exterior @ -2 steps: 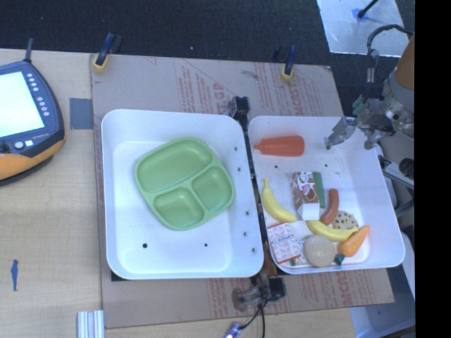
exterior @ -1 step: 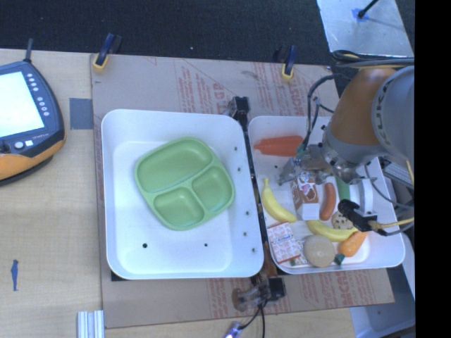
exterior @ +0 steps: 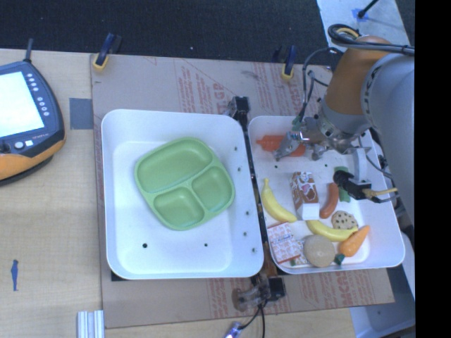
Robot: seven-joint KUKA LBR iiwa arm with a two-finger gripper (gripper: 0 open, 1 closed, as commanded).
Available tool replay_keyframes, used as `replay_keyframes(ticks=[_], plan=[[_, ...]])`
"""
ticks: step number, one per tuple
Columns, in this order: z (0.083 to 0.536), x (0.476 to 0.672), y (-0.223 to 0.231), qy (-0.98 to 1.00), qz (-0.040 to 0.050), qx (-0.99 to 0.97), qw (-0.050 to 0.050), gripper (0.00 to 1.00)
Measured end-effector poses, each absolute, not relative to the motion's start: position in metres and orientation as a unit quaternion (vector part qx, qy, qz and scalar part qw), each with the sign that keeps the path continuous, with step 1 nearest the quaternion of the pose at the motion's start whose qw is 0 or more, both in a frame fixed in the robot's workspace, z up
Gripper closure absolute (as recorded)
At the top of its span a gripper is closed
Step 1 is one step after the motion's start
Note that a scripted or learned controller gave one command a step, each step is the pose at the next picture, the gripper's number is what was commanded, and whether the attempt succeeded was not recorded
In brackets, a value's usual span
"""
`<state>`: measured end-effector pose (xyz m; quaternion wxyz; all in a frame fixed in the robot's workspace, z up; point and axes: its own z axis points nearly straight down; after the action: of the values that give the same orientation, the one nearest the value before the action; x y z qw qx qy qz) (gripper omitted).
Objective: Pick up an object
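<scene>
The arm reaches in from the right and bends down over the far end of the right bin, its gripper hanging low just beside an orange piece of toy food that lies in the bin's far left corner. It looks to me as if the program chose that piece because it sits apart from the rest, with room around it for fingers to come down. Whether the fingers are spread or pressed together I cannot tell; the metal parts blur against the white floor, and nothing shows between them.

The other candidates crowd the near half of the same bin: a banana by the left wall, a second banana, a brown wrapped snack, a sausage, a cookie, a carrot, a red-printed packet and a pale round item. They touch or nearly touch, which I judge makes a clean grasp harder there.

The left bin holds a green divided plate, lying flat at its middle, well apart from the gripper
</scene>
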<state>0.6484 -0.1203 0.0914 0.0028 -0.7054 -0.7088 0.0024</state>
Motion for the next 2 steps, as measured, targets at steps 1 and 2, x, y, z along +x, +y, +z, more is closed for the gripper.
replay_keyframes(ticks=[1,2], plan=[[0.091,0.571,-0.113,-0.709,0.0022,-0.705,0.002,0.00],[0.101,0.653,-0.103,-0.709,0.0061,-0.705,0.006,0.00]])
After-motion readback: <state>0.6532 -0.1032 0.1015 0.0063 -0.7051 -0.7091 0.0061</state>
